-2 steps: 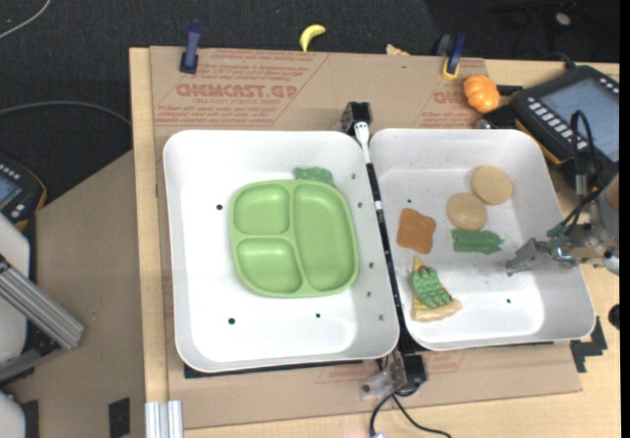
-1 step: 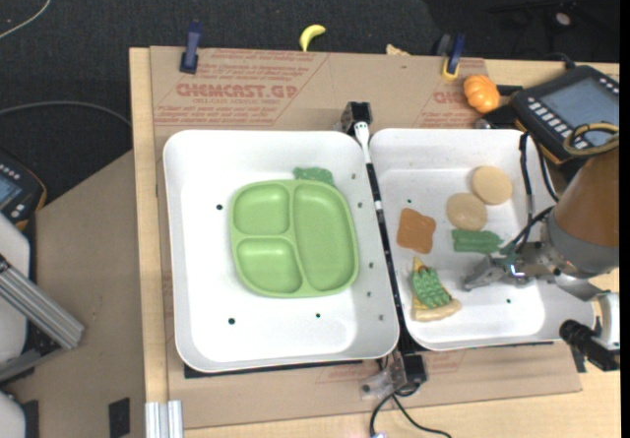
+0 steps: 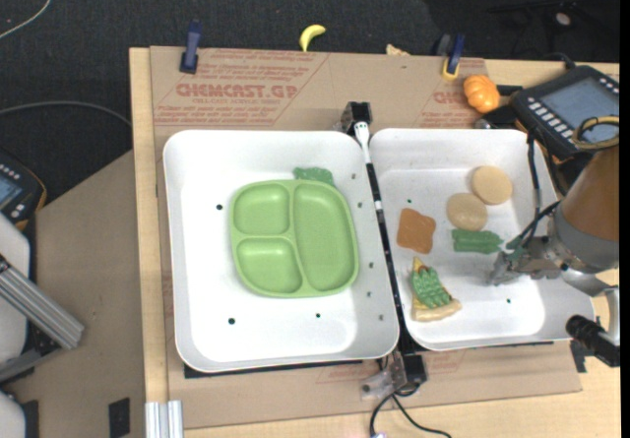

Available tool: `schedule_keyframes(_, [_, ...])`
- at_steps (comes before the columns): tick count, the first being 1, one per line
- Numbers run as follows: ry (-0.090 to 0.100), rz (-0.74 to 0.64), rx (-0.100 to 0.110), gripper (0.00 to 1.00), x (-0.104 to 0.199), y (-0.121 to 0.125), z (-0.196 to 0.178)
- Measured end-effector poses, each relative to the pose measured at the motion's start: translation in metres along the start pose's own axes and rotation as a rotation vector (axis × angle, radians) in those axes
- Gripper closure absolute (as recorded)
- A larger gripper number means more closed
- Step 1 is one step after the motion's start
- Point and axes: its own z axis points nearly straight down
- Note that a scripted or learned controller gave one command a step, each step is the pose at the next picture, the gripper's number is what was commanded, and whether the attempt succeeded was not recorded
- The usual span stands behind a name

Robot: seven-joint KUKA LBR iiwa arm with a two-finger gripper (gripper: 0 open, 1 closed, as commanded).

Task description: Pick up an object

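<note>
The gripper (image 3: 504,267) hangs low over the right bin (image 3: 512,323), just right of the green bar-shaped toy (image 3: 475,241); whether its fingers are open or closed cannot be told, and nothing shows between them. Left of that green toy lies an orange square (image 3: 415,228), above it two tan rounds (image 3: 468,211), below-left a pizza slice (image 3: 431,292). The left bin (image 3: 197,229) holds a green divided tray (image 3: 293,236).
</note>
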Motion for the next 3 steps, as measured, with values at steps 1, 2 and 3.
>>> schedule_keyframes(1, [0.0, -0.007, -0.003, 1.0, 0.016, 0.069, 0.011])
schedule_keyframes(2, [0.002, -0.009, -0.001, 1.0, 0.101, 0.082, -0.008])
schedule_keyframes(3, [0.005, -0.009, 0.003, 1.0, 0.186, 0.012, -0.094])
